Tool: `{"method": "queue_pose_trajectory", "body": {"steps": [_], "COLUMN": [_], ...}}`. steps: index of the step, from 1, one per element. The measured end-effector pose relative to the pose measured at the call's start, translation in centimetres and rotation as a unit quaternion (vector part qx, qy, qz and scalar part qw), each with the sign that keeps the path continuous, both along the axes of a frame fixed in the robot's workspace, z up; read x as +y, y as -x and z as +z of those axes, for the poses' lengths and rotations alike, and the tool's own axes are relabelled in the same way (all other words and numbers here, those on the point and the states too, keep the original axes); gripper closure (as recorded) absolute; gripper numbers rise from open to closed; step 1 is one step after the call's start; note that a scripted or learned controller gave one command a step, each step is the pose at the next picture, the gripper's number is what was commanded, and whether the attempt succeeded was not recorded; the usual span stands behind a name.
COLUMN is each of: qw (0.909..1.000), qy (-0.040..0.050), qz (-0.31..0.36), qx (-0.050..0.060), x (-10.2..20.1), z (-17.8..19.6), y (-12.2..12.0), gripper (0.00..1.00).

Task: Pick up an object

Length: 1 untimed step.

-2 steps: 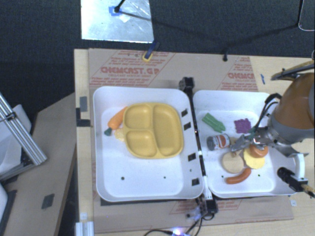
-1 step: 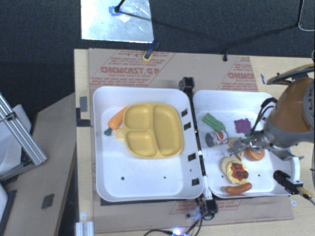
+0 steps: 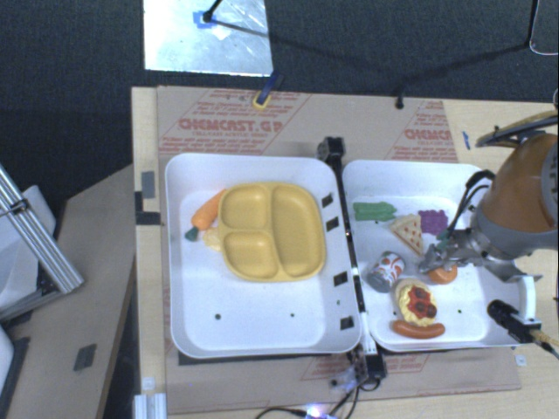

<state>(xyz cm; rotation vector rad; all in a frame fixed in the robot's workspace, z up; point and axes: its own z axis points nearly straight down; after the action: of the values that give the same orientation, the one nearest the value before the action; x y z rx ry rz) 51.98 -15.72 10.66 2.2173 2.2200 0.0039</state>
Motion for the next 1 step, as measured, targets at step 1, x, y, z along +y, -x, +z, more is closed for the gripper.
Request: {"method": "queue_pose_trajectory", "body": {"steps": [1], "qw": [1.0], "qy": [0.0005], "qz": [-0.001], "qx": [0.0], "x": [-1.09], "z": [5.11], "y": [-0.08], "gripper": [1.0]}}
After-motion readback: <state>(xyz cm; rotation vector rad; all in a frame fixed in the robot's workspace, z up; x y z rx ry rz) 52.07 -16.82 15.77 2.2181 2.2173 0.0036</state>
